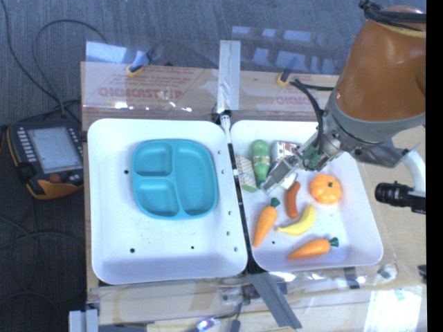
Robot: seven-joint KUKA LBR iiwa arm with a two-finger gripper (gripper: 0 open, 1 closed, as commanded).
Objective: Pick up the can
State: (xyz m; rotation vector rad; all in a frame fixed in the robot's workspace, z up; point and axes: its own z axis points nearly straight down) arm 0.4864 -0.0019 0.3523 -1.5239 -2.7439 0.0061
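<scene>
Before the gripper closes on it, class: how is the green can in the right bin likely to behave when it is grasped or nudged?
The can lies on its side, so a nudge would probably roll it. Its rounded, shiny body may slip between fingers unless gripped squarely. It looks rigid, so it should hold its shape. The packet close beside it and the gripper next to it leave little room, so neighbours may get pushed.

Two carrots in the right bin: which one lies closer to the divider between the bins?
The upper-left carrot, tilted steeply beside the divider with its green top toward the sausage. The other carrot lies nearly flat near the bin's front edge, below the banana.
</scene>
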